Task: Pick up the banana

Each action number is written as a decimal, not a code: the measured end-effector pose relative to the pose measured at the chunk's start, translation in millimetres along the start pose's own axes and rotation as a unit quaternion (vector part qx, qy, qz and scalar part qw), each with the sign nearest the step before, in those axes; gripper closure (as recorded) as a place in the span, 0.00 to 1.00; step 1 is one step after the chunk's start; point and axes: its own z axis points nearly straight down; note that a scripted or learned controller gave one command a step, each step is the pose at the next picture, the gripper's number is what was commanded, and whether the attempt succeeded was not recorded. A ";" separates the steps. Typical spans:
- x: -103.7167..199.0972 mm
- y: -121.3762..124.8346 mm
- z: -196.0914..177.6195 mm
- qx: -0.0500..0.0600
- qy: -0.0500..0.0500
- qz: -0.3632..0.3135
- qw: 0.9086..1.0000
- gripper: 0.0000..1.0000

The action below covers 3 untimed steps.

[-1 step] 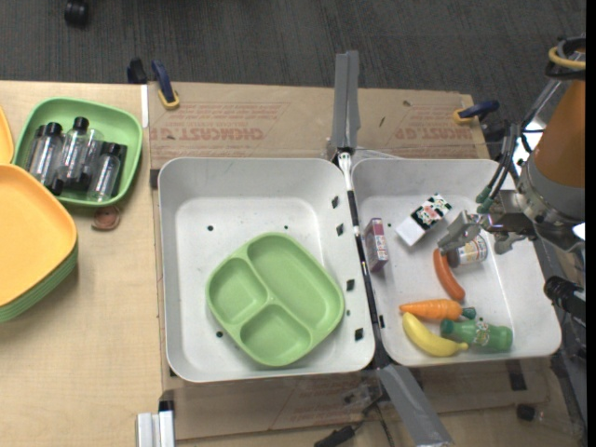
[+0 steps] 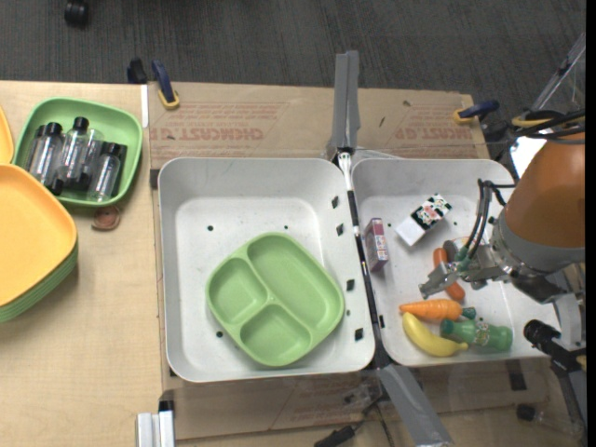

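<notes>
The banana [image 2: 429, 335] lies just below the claw [image 2: 447, 273] (fingers apart, empty).

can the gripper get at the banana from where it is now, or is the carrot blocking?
Probably yes. The banana lies exposed in the right bin, with the gripper just above it. The carrot touches its upper edge and a green item crowds its right end.

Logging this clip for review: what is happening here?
The arm's gripper hangs over the right bin, above the carrot. The banana lies at that bin's front wall beside a green bottle, not yet picked up. A green divided plate sits in the left bin.
</notes>
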 end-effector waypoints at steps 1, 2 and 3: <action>-23.9 -2.6 71.5 0.000 0.000 0.090 0.996 0.00; -24.6 -2.7 63.0 0.000 0.000 0.092 0.996 1.00; -49.7 56.8 3.8 -0.002 -0.001 0.155 0.988 1.00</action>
